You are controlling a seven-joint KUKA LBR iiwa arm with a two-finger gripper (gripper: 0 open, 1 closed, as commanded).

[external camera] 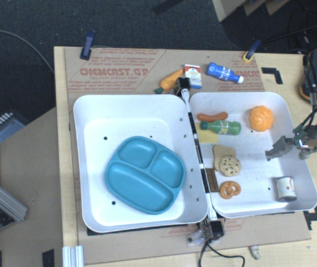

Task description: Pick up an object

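On the desk [119,65] you have two white bins side by side, and the blue divided plate [144,174] in the left bin [92,121] serves as your landmark. It lies flat, taking up most of that bin's floor.

To the right of the plate, across the seam between the bins, the right bin [258,202] holds the loose items. Closest to the plate are a chocolate-chip cookie [227,164] and, just below it, a pretzel [229,189]; a tan cracker or slice [223,151] sits touching the cookie's upper edge. Up and right of the plate you see a green bottle [222,128] lying on its side, with a hot dog sausage [212,116] just above it. Farther right is an orange [261,118], and far right and lower lies a small silver can [285,188] on its side.

The gripper [278,148] reaches in well to the right of the plate, over the right bin's floor between the orange and the can, apart from both. Nothing sits between its jaws, and you cannot tell from this angle whether they are spread or pressed together.

Above the plate, outside the bins on the brown board, you find a carrot [171,80], a small red-and-white carton [192,75] just beside it, and a blue bottle [224,73] lying on its side farther right.
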